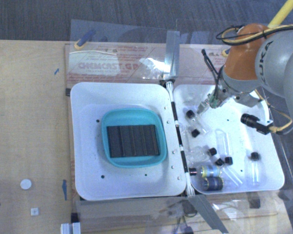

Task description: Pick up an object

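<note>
- While the gripper [203, 107] hangs over the right bin [275, 172], its state I cannot tell; nothing looks held.
- Small vials [222, 141] lie scattered below.
- Judged step: approach; next needs descent onto one.

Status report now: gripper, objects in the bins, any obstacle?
Gripper low over right bin, nothing seen held. Small vials scattered below. Teal tray in left bin.
</note>
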Robot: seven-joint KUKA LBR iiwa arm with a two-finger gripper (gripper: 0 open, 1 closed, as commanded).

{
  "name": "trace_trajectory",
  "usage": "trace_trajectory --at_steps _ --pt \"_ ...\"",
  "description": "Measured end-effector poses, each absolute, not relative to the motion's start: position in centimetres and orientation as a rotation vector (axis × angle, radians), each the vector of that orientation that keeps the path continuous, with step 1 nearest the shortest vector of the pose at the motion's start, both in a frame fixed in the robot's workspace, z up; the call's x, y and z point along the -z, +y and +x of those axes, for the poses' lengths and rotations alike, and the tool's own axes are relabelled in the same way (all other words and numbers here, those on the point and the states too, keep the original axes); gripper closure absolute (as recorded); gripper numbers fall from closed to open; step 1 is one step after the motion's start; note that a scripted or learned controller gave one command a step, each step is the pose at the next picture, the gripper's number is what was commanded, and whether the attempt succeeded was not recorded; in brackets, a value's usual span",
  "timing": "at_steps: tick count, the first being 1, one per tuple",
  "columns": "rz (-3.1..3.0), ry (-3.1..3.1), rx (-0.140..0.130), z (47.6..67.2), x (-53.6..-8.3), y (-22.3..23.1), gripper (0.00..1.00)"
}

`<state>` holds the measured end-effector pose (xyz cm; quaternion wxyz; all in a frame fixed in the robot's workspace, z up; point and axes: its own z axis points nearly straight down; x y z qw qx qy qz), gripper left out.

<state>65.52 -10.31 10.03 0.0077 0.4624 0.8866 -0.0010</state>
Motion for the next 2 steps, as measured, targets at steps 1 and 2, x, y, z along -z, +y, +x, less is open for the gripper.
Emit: trace_trajectory --at_steps 1,2 --pt "1.446 2.772 0.003 65.5 -10.0 -10.3 0.0" --pt "1.408 2.806 -0.001 58.5 -11.5 -9.9 0.0"
